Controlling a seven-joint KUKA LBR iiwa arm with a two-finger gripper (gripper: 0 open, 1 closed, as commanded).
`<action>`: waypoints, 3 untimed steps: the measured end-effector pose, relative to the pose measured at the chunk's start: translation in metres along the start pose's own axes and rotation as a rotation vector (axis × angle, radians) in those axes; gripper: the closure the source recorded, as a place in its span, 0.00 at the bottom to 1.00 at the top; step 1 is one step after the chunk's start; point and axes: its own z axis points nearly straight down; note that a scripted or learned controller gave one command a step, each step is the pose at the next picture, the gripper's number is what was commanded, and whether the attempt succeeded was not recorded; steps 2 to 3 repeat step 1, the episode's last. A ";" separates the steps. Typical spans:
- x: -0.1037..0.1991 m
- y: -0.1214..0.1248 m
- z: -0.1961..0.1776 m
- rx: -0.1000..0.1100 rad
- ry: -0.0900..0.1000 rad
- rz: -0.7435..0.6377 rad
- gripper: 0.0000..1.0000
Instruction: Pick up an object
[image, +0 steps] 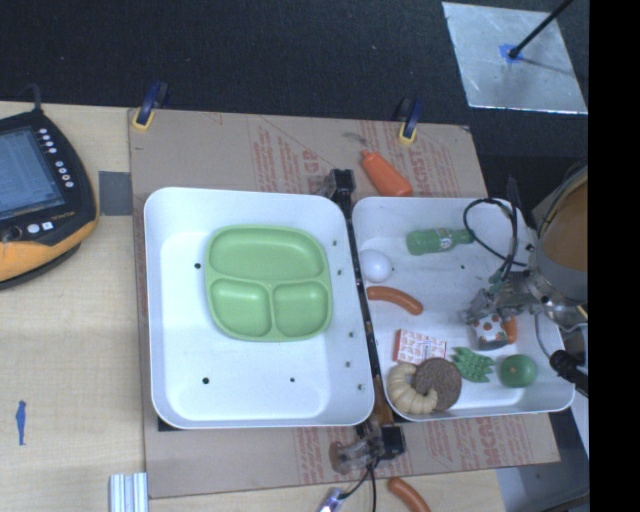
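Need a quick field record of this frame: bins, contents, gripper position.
left bin: holds a green divided plate
right bin: white egg, green bottle, sausage, red-and-white packet, bagel with brown cookie against it, green leaf toy, green ball
outside bins: carrot on the cardboard behind the right bin
gripper: low in the right bin's right side, over a small orange-and-white item; hold unclear
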 end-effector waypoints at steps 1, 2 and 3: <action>0.092 0.047 -0.066 -0.002 0.000 0.005 1.00; 0.092 0.047 -0.066 -0.002 0.000 0.005 1.00; 0.092 0.047 -0.066 -0.002 0.000 0.005 1.00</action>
